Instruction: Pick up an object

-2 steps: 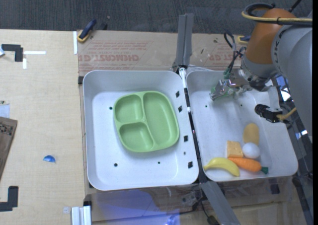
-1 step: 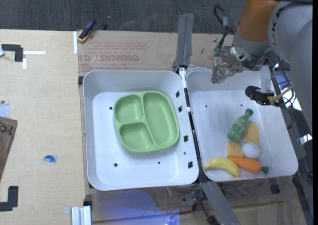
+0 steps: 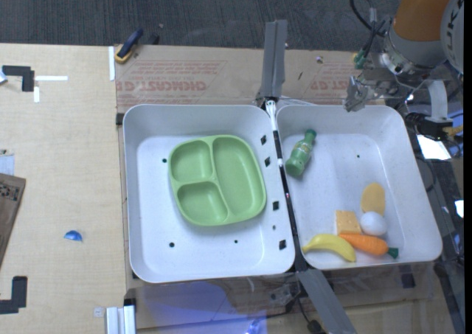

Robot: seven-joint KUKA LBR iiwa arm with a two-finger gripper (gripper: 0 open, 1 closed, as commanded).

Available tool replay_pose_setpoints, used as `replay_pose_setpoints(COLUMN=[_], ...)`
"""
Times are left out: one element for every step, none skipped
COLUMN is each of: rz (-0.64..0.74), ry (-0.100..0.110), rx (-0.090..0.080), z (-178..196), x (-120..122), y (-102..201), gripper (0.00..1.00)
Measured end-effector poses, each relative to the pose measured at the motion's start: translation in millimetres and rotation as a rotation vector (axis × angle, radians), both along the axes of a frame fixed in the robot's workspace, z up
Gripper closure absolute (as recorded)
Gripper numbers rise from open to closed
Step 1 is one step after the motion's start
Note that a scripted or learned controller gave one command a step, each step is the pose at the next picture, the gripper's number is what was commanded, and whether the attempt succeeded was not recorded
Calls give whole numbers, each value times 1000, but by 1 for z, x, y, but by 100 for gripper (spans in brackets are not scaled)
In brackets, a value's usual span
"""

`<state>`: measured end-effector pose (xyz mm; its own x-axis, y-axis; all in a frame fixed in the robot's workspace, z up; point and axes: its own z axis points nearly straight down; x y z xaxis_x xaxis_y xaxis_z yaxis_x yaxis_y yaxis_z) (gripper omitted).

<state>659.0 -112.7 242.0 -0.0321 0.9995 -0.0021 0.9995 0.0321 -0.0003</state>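
Five small items wait in the right bin (image 3: pixel 398 141) as the gripper (image 3: pixel 357 96) hangs over the bin's far rim, holding nothing; whether its fingers are open or closed cannot be told at this angle. A green bottle (image 3: pixel 300 154) lies on its side near the bin's left wall, well apart from the rest. A banana (image 3: pixel 332 245), a carrot (image 3: pixel 365 243), a white egg (image 3: pixel 372 223), a yellow block (image 3: pixel 347 220) and a yellow slice (image 3: pixel 373 197) crowd the near right corner, several touching. All look like light, stiff plastic toys, likely smooth and slippery. The bottle seems the easiest pick: isolated, best pinched across its body. The egg would likely roll or squirt free. In the left bin (image 3: pixel 140 178) sits a green divided plate (image 3: pixel 217 180).
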Motion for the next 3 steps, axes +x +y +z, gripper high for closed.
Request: replay_pose_setpoints(rz=[352, 352, 600], ry=[1, 0, 0], rx=[2, 2, 2], z=[-128, -128, -150], x=[-63, -62, -104], y=[-21, -21, -57], gripper=[100, 0, 0])
